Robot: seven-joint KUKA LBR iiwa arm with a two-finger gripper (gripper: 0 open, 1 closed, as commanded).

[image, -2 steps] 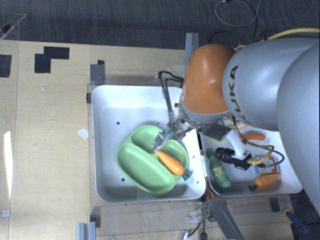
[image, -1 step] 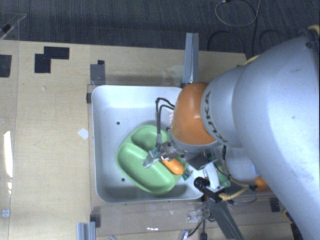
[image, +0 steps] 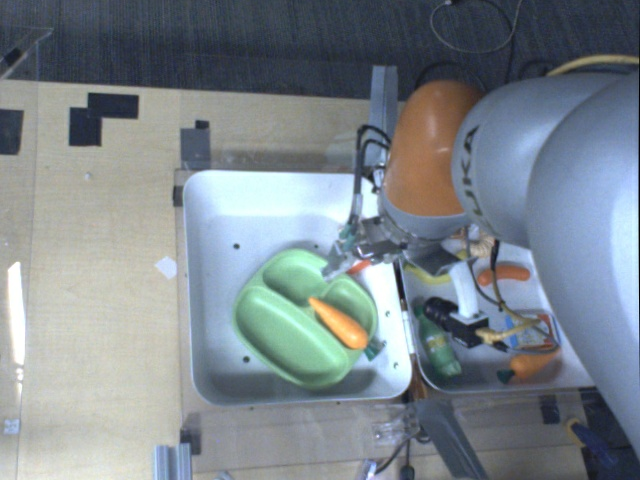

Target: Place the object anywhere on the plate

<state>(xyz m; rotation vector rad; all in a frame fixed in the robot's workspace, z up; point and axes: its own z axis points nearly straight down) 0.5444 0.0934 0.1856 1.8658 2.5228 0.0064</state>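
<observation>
Camera view from above the bench: the grey arm [image: 540,168], orange band [image: 430,148] at its wrist, reaches in from the right over the seam between two white bins, its gripper [image: 350,253] poised at the far right rim of a green divided plate [image: 295,318] in the left bin [image: 210,268]. An orange carrot [image: 338,323] lies on the plate's right compartment, slanting from the middle ridge toward the near right edge, just near of the gripper and apparently clear of it. Whether the tool is released or clenched cannot be told from this angle; nothing is seen in its grip.

Judged from this, the placing looks done and the step in hand is the retreat. A clean finish would mean lifting straight up before swinging right, so that the tool neither nudges the plate rim nor rolls the carrot toward the near edge, where its tip already sits close to the lip. The right bin [image: 500,378] holds a dark green bottle [image: 438,343] and small orange pieces among cables, so a low sweep that way risks a snag.
</observation>
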